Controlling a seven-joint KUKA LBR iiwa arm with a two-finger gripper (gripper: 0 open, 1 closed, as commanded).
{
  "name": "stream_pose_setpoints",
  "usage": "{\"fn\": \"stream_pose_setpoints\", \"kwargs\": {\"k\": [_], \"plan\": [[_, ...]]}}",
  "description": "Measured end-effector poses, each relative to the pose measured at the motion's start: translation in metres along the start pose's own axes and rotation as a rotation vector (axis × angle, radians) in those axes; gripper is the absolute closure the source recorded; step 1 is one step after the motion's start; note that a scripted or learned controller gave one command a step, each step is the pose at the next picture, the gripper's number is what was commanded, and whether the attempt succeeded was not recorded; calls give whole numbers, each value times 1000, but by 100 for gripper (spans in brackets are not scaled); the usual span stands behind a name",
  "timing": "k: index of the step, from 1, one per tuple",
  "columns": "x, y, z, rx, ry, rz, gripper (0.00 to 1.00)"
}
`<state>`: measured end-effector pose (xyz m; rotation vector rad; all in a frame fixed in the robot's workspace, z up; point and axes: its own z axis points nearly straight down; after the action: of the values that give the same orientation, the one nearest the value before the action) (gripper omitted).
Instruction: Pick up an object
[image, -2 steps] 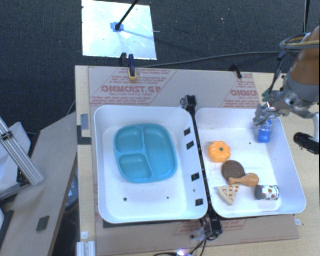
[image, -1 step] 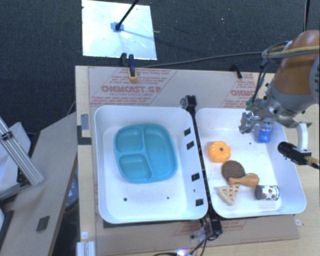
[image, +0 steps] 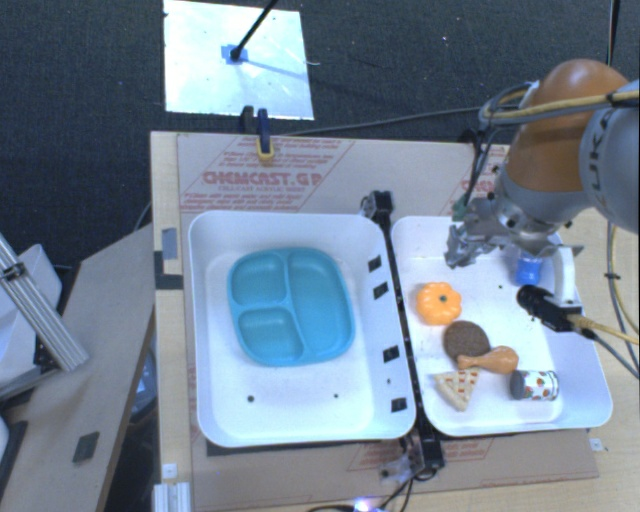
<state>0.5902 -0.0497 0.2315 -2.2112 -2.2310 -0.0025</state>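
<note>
The right bin (image: 420, 235) holds an orange pumpkin (image: 438, 303), a round brown patty (image: 466, 339), a tan drumstick (image: 491, 359), a wedge-shaped waffle piece (image: 457, 388) and a small can (image: 534, 384) lying on its side. My gripper (image: 461, 251) hangs over the back of this bin, above and slightly right of the pumpkin, and nothing shows in its grasp. A small blue thing (image: 528, 270) sits just right of the gripper, partly hidden by the wrist.
In the left bin (image: 210, 400) lies a blue divided plate (image: 290, 306). A black hinge strip (image: 392, 310) with clips runs between the two bins. Bare white floor lies around the plate and at the right bin's back left.
</note>
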Motion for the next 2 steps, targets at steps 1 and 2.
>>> {"fn": "stream_pose_setpoints", "kwargs": {"k": [1,2], "plan": [[46,-18,-6,1,0,0,100],[98,-27,8,1,0,0,100]]}}
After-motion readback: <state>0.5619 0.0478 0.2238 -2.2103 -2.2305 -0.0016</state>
